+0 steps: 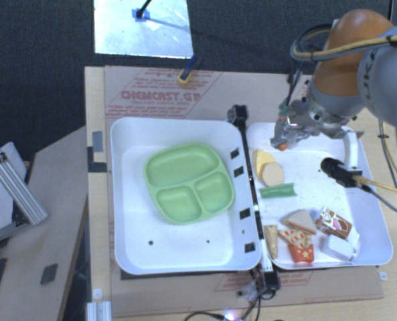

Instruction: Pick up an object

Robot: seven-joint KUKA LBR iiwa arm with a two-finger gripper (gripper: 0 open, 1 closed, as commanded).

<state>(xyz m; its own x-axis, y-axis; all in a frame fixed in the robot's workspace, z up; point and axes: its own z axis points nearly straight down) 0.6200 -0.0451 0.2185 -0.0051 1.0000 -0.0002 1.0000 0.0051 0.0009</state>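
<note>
In the right bin [375,229] the nearest pickable things are a yellow wedge [260,159] and a tan round slice [273,174], touching each other, just below and slightly left of the gripper [283,139]. The gripper hangs over the bin's upper left corner. Its tips merge into a dark and orange blur, so I cannot tell how it is set, and nothing can be seen held there.

Below the slice lies a green bean-like strip [277,191]. Further down from the gripper, along the bin's near edge, sit a sandwich triangle [301,221], a cone-shaped piece [270,239], a red fries carton [301,251], a small printed packet [335,223] and a white block [339,247]; these crowd together and their outlines run into each other.

A black cylinder on a white bracket [340,171] juts from the arm to the gripper's right and lower, above the bin floor. The grey and orange arm [359,52] covers the bin's upper right corner.

Well left of the gripper, the left bin [134,246] holds a green divided tray [188,182]. A black divider [246,179] runs between the bins.
</note>
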